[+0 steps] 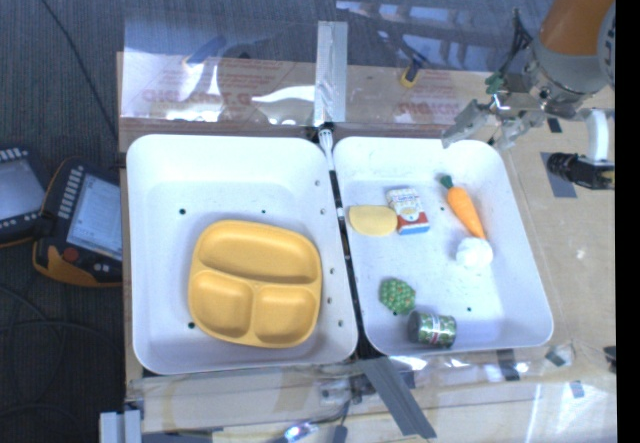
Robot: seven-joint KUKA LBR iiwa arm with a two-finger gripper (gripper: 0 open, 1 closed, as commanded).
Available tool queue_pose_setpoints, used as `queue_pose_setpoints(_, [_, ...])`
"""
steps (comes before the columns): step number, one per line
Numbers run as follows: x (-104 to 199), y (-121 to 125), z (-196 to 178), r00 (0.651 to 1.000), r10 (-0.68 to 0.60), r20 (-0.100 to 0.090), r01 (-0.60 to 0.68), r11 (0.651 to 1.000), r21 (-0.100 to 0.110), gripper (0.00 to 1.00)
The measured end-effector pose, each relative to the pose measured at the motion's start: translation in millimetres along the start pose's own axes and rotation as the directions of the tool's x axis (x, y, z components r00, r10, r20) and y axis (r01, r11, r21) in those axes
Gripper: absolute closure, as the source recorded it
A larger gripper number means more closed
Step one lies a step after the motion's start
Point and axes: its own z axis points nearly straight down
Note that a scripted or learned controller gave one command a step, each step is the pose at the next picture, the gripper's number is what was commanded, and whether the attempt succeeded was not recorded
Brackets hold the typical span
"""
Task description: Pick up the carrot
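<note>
The carrot (464,210) lies in the right bin (520,231), toward its far right side, green top pointing to the far wall, with a white ball (474,252) just beside its near tip. Left of it sit a small red-and-white carton (407,209) and a yellow oval piece (372,221); nearer are a green lumpy item (397,295) and a green can (432,329) lying on its side. The left bin (160,191) holds a yellow divided plate (256,282). The gripper (487,126) hangs above the right bin's far right corner, apart from the carrot; its jaws appear spread and hold nothing.
</note>
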Motion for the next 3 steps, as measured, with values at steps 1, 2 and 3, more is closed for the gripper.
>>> queue_pose_setpoints(1, [-30, -8, 118, 0.973, 0.23, 0.0, -0.23, 0.973, 0.002, 0.0])
queue_pose_setpoints(2, [-23, -34, 155, 0.969, 0.248, -0.005, -0.248, 0.969, -0.004, 0.0])
queue_pose_setpoints(3, [-21, -35, 148, 0.969, 0.245, -0.005, -0.245, 0.969, 0.0, 1.0])
